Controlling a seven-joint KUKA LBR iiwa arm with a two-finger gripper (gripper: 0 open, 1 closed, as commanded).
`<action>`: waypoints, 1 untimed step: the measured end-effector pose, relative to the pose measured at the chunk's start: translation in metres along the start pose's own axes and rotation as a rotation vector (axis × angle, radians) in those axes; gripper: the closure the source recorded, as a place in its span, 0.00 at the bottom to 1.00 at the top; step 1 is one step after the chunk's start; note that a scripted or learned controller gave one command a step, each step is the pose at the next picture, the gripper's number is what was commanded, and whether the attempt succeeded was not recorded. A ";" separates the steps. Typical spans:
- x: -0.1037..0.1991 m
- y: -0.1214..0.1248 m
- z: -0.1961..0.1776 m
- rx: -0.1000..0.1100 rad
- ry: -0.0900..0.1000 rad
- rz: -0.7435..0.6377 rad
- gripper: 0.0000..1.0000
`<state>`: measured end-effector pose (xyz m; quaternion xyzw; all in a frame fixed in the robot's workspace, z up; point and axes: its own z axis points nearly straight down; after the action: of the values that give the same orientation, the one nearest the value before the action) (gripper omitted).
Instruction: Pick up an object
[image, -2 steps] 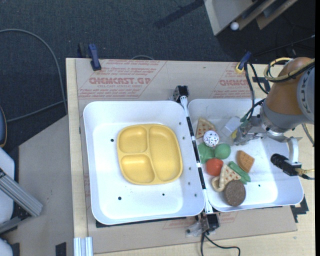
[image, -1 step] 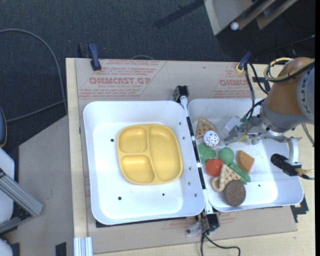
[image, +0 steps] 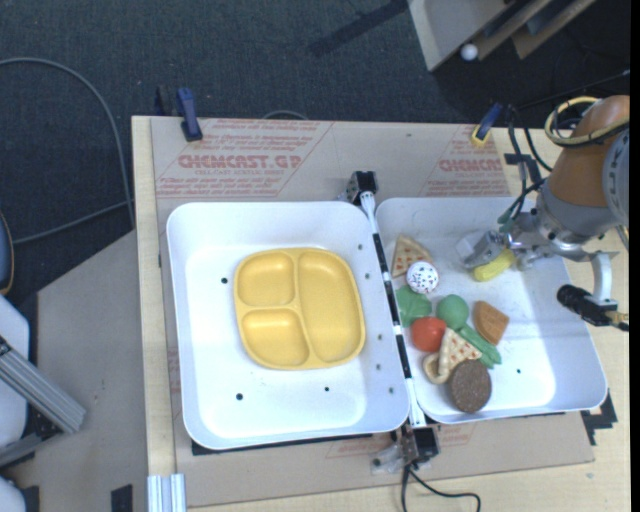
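Yellow banana-like piece (image: 493, 267) sits pinched in the tool (image: 490, 256), near the right bin's (image: 560, 385) far rim; bare white floor lies to its right.

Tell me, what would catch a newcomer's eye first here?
Probably the yellow divided plate, sitting alone in the middle of the left bin. Next, the huddle of toy food in the right bin: a red tomato, a brown cookie and a white speckled ball among others. At that bin's far end, the grey and orange arm reaches in beside a small yellow piece.
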<state>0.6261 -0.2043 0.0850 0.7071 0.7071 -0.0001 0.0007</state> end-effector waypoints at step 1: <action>0.000 0.001 -0.010 -0.002 -0.001 -0.001 1.00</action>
<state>0.6268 -0.2040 0.0954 0.7068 0.7074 0.0002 0.0018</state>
